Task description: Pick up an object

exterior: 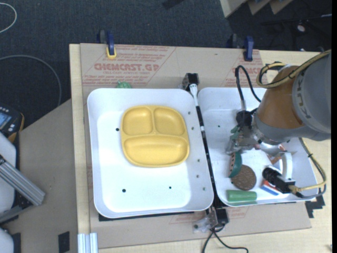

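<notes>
The hand [238,144] hangs low in the right bin [216,109], right of centre. Its grip state cannot be told. A brown disc [245,179] lies just below it.

One fixed camera is looking down at a slant from above the surface [158,62], taking in both white bins [105,157] fairly near, with the arm [295,104] entering from right.

Dark grey carpet [79,15] covers the floor, with thin white cables [50,67] looping at the upper left of the frame. The pale worktop [84,167] is faced with brown cardboard [158,67], pinned by two blue clamps [110,42] along its far edge.
</notes>
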`<state>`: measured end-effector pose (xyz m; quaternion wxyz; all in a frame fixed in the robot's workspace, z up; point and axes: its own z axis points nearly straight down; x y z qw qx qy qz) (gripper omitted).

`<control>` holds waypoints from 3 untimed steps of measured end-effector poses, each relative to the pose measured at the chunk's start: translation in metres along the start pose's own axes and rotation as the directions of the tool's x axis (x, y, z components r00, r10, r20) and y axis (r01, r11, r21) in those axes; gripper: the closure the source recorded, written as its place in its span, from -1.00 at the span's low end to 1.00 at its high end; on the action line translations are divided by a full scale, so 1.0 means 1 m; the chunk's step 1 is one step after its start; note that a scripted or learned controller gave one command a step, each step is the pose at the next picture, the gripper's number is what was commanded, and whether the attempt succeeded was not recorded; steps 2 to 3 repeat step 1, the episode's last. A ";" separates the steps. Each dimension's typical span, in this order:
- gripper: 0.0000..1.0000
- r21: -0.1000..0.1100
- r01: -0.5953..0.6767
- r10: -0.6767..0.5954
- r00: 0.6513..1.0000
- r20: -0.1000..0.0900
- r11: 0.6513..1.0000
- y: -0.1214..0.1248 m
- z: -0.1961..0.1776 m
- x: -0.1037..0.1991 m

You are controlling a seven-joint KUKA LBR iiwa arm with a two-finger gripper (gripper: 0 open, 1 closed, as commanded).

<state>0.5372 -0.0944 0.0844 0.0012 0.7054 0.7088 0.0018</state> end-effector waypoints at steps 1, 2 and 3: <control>1.00 -0.014 0.006 -0.006 1.000 -0.003 1.000 -0.006 -0.167 0.084; 1.00 -0.014 0.006 -0.006 1.000 -0.003 1.000 -0.006 -0.167 0.084; 1.00 -0.014 0.006 -0.006 1.000 -0.003 1.000 -0.006 -0.167 0.084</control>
